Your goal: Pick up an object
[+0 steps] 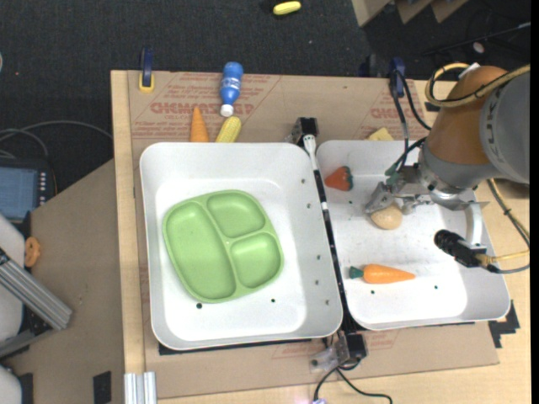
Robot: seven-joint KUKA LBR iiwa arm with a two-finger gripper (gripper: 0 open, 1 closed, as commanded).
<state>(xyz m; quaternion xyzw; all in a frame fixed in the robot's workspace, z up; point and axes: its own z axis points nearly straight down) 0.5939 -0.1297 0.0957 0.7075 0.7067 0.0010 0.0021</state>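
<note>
A: Object to pick, as I judge it: the beige potato (386,218), lying in the right bin (455,310) near its upper middle, with the arm (472,133) reaching in over it from the right.

B: Start from the big things, then. What else sits on the surface (126,225)?

A: The left bin (160,167) carries a green divided plate (222,244). In the right bin, a carrot (381,273) lies below the potato, well apart from it, and a small strawberry (338,178) sits up and to the left near the wall.

B: And the hand?

A: The hand (389,194) hangs just above the potato, its metal parts close to or touching its top. I cannot tell whether it is released or clenched; the parts blur together from this angle, and nothing shows the potato caught in it.

B: So how should the step go?

A: My judgement: centre over the potato's widest part before closing. It is round and smooth, so an off-centre squeeze will likely squirt it sideways. Come straight down until the tips straddle its middle, not its crown.

B: Risks?

A: It may roll toward the strawberry, or the tips may scrape the bin floor. Close slowly, then lift straight up and check it rises with the hand.
</note>
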